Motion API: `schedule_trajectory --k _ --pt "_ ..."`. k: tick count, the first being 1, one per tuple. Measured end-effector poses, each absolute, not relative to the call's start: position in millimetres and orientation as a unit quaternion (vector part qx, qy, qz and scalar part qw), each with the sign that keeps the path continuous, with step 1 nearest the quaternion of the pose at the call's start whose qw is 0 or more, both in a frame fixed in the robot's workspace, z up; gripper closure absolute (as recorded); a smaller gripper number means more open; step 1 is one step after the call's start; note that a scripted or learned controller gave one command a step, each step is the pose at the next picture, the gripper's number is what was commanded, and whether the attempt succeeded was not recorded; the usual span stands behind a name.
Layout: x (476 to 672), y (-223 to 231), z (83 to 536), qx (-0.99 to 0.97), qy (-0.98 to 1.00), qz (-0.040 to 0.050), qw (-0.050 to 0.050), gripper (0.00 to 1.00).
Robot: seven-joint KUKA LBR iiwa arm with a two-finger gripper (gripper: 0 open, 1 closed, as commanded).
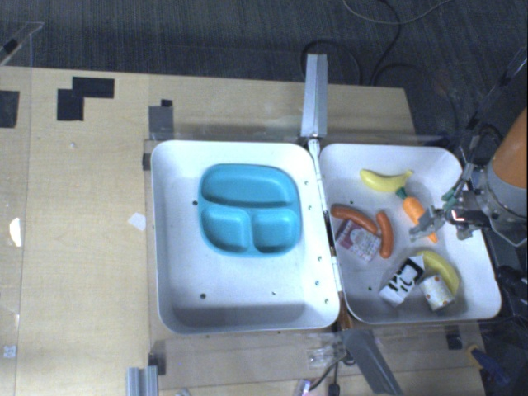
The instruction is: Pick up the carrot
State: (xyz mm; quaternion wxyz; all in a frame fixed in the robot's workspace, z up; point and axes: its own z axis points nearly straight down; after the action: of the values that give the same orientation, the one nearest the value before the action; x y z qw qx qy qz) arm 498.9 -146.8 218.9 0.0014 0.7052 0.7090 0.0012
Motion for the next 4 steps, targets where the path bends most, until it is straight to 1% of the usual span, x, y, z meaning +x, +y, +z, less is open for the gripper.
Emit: schedule_trajectory --k 1,2,3,4 --pt "557.6 -140.2 96.0 0.668 0.744 0.0014 0.002 0.00" --pt "559.7 -139.9 107.8 0.668 0.744 0.0034 0.004 1.00" --pt "586.1 -188.3 198.0 0.655 0.756 0.0017 0.003 1.00" --pt "552.2 -169.4 166.4 0.768 0.641 0.0008 0.001 1.00"
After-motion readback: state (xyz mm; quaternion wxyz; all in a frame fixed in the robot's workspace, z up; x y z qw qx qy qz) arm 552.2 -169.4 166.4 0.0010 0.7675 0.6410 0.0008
